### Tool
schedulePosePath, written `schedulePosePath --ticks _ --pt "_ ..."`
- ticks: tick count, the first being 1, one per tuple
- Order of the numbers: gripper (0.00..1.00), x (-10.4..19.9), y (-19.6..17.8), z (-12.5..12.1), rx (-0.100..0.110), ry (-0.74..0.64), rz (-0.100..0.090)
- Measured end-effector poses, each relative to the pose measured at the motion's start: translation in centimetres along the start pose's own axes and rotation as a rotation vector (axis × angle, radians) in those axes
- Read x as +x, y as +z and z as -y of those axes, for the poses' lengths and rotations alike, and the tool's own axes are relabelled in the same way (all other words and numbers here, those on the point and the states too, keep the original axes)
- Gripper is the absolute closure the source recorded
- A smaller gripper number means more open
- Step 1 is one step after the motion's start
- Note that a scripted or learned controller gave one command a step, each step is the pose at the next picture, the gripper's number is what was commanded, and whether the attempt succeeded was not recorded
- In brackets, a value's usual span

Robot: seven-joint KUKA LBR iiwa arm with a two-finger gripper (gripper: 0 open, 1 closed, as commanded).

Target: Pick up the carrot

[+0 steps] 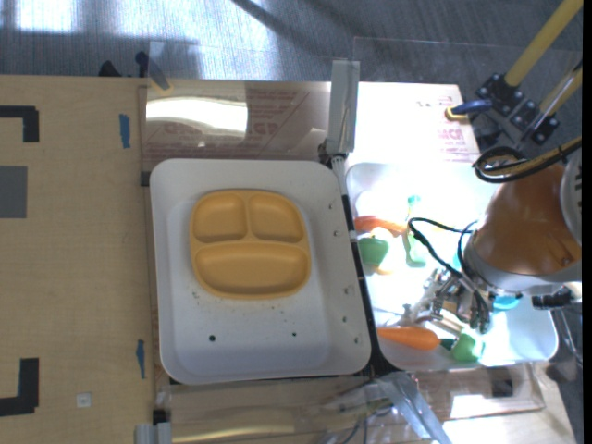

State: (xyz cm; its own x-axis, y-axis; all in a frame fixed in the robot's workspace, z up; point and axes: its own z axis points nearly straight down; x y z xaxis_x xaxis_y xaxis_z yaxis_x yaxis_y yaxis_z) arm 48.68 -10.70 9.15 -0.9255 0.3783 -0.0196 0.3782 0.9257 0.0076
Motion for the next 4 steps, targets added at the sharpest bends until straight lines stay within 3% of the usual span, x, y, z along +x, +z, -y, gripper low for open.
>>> schedulePosePath --ticks 1,2,3,4 --pt "0.0 -0.3 -0.1 0.1 0.0 0.002 0.011" --pt "0.0 -7.1 -18.9 1.5 0.005 -0.156 0.0" --pt "0.0 -14.8 -13.7 1.0 0.006 -0.045 -0.016" --pt "0.0 -10.5 -5.7 1.1 0.005 -0.191 -0.023"
